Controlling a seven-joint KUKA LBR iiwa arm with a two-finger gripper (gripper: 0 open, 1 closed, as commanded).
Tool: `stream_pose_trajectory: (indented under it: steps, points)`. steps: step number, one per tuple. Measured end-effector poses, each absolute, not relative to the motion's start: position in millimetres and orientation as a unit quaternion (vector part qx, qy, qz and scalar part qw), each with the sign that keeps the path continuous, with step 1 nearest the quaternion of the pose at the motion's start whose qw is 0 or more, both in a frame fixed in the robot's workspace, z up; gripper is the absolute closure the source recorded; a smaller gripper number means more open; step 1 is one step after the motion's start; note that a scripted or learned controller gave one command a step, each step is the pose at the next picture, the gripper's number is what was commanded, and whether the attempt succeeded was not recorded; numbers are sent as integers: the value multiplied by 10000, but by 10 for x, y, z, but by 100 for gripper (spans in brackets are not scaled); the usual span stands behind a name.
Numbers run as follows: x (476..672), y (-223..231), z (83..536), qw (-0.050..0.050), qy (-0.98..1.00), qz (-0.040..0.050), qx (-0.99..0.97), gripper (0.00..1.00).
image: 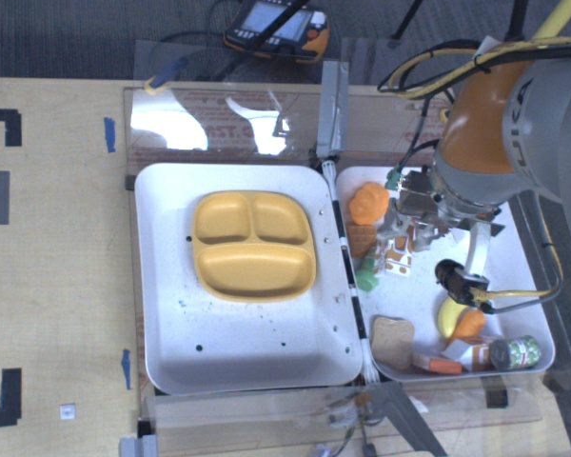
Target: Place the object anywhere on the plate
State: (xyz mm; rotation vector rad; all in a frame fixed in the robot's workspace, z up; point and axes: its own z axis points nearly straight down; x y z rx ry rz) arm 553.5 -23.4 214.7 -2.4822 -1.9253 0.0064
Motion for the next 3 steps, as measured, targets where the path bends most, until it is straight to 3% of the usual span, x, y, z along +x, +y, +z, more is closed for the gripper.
stream_pose_trajectory:
  steps: [1,2,3]
  points:
    - [6046,-489,2791,6,-6676,19,-7445,100]
    - [5877,77,1964,15,-6631,23,-7485,100]
    - [5987,556,1881,6,-6327,17,-7744,100]
